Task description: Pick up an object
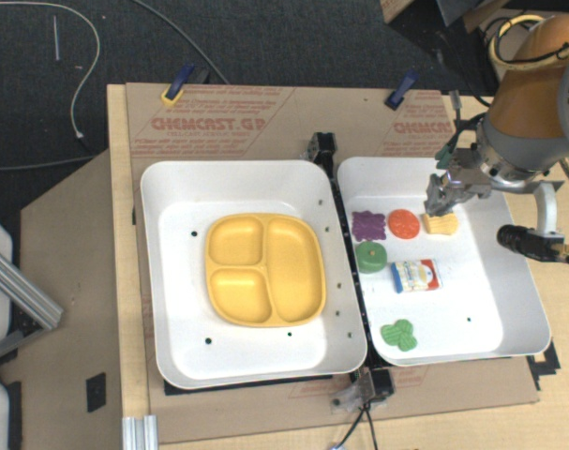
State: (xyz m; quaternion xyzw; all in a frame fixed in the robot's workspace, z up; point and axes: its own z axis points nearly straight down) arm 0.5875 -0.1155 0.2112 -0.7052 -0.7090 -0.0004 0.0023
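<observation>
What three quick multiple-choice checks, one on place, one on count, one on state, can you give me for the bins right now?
1. Where does the yellow divided plate lie?
A. in the left bin
B. in the right bin
C. on the cardboard

2. How many green things lie in the right bin?
A. none
B. one
C. two

3. How does the gripper stand to the yellow block?
A. far off, over the left bin
B. low, right at the block's upper edge
C. lifted high with the block

Answers:
1 A, the plate sits mid-floor of the left bin.
2 C, a green round piece and a green lumpy piece are there.
3 B, the gripper is down by the block, which lies on the bin floor beside the orange disc.
</observation>
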